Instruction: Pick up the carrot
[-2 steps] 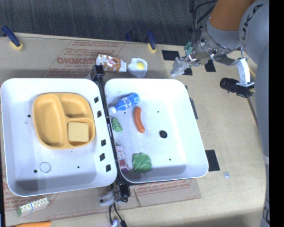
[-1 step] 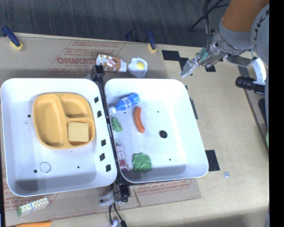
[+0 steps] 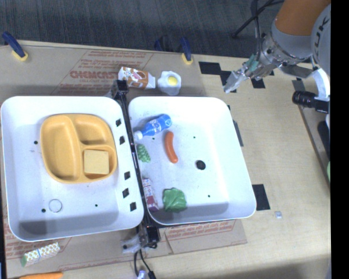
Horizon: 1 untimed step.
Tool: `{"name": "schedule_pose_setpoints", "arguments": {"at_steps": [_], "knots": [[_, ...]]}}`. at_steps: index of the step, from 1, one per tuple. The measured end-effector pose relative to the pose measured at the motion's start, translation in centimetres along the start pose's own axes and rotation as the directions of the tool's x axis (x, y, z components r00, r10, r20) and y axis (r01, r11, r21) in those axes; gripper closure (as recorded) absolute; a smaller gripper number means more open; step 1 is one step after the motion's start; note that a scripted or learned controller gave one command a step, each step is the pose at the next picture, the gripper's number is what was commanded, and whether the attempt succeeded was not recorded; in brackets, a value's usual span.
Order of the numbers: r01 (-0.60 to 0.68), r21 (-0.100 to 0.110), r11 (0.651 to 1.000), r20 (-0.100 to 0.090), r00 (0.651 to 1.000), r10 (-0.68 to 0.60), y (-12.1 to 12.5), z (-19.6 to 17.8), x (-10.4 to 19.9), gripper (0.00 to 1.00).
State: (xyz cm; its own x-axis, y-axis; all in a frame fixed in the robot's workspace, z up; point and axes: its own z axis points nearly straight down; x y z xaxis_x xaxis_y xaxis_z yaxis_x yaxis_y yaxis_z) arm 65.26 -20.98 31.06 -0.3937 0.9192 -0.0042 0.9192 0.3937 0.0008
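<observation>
The carrot [image 3: 171, 147] is a small orange stick lying nearly upright in the picture, in the middle of the right bin [image 3: 235, 156]. Nothing touches it. My gripper [image 3: 232, 85] hangs above the bench beyond the right bin's far right corner, well away from the carrot, up and to its right. It carries nothing that I can see.
A blue bottle [image 3: 155, 125] lies just above the carrot. Green pieces [image 3: 143, 153] [image 3: 174, 199] and a small packet [image 3: 149, 193] sit to its left and below it. The left bin holds a yellow divided tray [image 3: 75, 138] with a tan block [image 3: 96, 161]. A carton [image 3: 134, 77] and an egg-like piece [image 3: 170, 81] lie behind the bins.
</observation>
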Motion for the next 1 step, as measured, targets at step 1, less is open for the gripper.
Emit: {"name": "schedule_pose_setpoints", "arguments": {"at_steps": [1], "knots": [[0.006, 0.0, 1.0, 0.002, 1.0, -0.006, 0.1, -1.06, 0.04, 1.0]]}}
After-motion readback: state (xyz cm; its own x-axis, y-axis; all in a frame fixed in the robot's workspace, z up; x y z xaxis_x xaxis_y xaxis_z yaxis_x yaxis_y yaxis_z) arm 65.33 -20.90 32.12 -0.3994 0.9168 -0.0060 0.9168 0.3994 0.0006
